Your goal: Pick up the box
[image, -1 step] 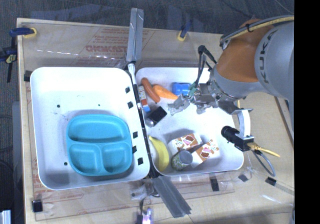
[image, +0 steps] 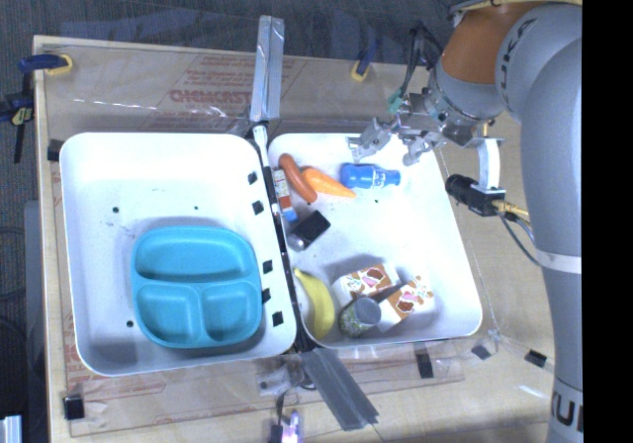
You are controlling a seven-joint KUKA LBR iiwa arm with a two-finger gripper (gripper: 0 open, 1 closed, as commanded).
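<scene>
The box (image: pixel 394 293) is a white and orange printed carton lying flat near the front of the right bin (image: pixel 450 243), with a grey can (image: pixel 363 313) resting against its front side. My gripper (image: pixel 393 142) hovers over the far edge of that bin, just above a blue bottle (image: pixel 368 176) and well behind the box. Its two fingers are spread apart and open, with nothing between them.
The right bin also holds a carrot (image: pixel 328 183), a reddish sausage (image: pixel 295 178), a small black block (image: pixel 311 227) and a banana (image: pixel 316 302). A blue divided tray (image: pixel 194 286) lies in the left bin (image: pixel 99 184). The divider rim (image: pixel 272 233) separates the bins.
</scene>
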